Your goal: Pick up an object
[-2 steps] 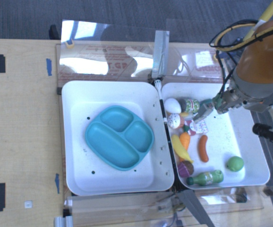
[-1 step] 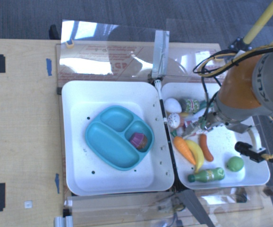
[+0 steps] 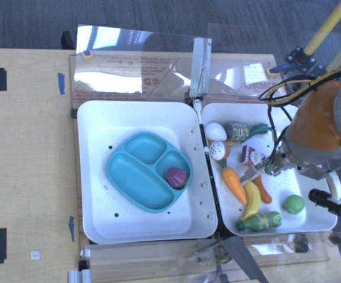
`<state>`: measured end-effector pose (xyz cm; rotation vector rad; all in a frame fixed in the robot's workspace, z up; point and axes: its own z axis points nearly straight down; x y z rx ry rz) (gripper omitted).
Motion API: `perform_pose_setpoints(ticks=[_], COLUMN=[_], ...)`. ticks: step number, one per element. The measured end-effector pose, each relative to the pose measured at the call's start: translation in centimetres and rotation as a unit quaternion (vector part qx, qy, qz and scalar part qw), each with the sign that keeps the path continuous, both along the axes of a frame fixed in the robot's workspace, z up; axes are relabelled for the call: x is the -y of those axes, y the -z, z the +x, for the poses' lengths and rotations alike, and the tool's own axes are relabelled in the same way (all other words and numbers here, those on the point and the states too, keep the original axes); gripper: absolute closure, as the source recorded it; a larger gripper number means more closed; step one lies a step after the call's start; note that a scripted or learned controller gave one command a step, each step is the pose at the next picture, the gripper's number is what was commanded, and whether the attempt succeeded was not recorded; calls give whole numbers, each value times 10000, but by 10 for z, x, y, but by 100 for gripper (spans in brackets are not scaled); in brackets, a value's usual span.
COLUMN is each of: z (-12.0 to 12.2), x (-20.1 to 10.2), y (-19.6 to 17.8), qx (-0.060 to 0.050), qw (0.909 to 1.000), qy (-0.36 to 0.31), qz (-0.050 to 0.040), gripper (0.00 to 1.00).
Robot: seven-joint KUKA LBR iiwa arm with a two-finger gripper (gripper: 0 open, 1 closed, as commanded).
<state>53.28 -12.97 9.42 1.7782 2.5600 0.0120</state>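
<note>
Bench (image 3: pixel 23 158): pale wood with black and blue tape marks, grey floor beyond it, clear panels behind the bins (glare on them).

Landmark is the right bin (image 3: pixel 321 220).
- Left bin (image 3: pixel 99 217), touching its left wall, holds a teal tray (image 3: pixel 138 178); a purple item (image 3: pixel 176 176) sits in the tray's right compartment, so probably a drop-off spot.
- Arm (image 3: pixel 315 125) hangs over the bin's right half, coming in from the right, wrist angled down-left.
- Gripper (image 3: pixel 259 170) is low near the bin's centre, amid the clutter. Can't tell whether it is parted, closed, or around anything; too small and blurred.
- Candidate picks, all in the bin: carrot (image 3: pixel 234 183) left of centre, banana (image 3: pixel 252 198) beside it, green bottle (image 3: pixel 260 221) at the front wall, lime (image 3: pixel 294 204) front right, egg (image 3: pixel 216 131) back left.

Items are crowded and touching, so I'd expect a messy grasp.
</note>
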Motion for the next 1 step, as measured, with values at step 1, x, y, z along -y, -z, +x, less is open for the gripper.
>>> perform_pose_setpoints(ticks=[1], z=[3], x=[0], y=[-12], qx=[46], qw=[10000], qy=[5], qz=[-18], gripper=[100])
